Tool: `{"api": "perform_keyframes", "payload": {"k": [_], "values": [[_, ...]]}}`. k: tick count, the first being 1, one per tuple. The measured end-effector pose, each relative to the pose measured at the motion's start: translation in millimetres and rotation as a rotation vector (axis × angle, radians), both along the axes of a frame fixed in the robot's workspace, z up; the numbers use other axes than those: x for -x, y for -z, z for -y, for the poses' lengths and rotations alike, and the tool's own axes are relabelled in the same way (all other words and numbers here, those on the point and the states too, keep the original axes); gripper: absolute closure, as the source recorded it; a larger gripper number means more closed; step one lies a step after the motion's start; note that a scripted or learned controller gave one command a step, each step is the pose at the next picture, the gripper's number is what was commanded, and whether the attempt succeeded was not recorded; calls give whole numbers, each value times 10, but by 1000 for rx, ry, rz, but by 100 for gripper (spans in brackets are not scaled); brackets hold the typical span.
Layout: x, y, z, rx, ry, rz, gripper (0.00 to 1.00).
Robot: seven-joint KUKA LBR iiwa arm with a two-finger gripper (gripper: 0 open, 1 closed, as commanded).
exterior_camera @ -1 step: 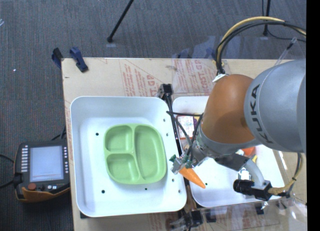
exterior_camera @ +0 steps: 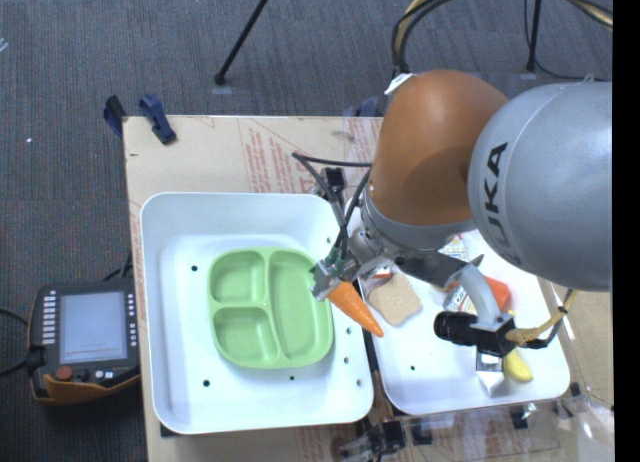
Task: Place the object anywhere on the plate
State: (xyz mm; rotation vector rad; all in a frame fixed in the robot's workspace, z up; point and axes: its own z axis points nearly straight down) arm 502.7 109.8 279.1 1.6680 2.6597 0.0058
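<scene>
Well, working from the left: the left bin (exterior_camera: 160, 250) bears the green plate (exterior_camera: 270, 310), three compartments, all bare as far as I can see; the gripper (exterior_camera: 328, 278) sits at the plate's 3 o'clock rim, right over the edge; the carrot (exterior_camera: 357, 310) has its thick end against the gripper and its tip running off toward 4 o'clock, across the wall between the bins, so most of it lies outside the plate. Whether the gripper is clamped on that thick end or merely touching it, I cannot tell; the wrist covers the contact.

My judgement for doing this well: carry the carrot toward 9 o'clock until its whole length is over the plate, the long right-hand compartment being nearest; lower before letting go so it does not roll off the rim; mind that the tip clears the bin wall.

Just right of the carrot lies a slice of toast (exterior_camera: 396, 300) in the right bin (exterior_camera: 420, 380), near enough to be dragged. The arm (exterior_camera: 520, 190) hides much of that bin's 12 o'clock side; an orange-red thing (exterior_camera: 497, 293) and a yellow thing (exterior_camera: 518, 366) toward its 3 o'clock I cannot name.
</scene>
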Motion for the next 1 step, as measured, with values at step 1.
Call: {"api": "perform_keyframes", "payload": {"k": [1], "values": [[11, 30, 19, 4, 2, -7, 0]]}}
